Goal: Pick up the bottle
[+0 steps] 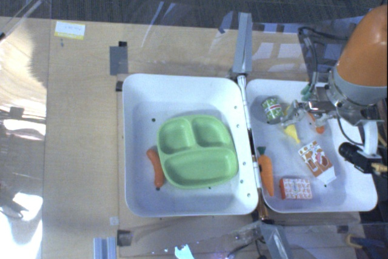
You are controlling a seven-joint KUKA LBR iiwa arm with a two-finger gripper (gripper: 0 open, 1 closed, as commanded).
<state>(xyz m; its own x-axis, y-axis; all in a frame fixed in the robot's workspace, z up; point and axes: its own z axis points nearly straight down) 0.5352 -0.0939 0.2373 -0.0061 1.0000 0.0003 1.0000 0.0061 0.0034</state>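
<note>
A: Where is the bottle (273, 110)?

B: It lies on its side near the back left corner of the right bin (354, 203), green and white.

A: And the gripper (301, 111)?

B: Just to the bottle's right, low over the bin's back edge. Whether its fingers are wide or narrow, I cannot tell.

A: What else?

B: A carrot (266, 173) lies along that bin's left edge. The left bin (136, 148) holds a green divided plate (197, 151).

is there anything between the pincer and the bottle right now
Nothing visible stands between them. The pincer sits in the right bin, just right of the bottle lying on its side; the yellow piece lies below that gap.
</note>
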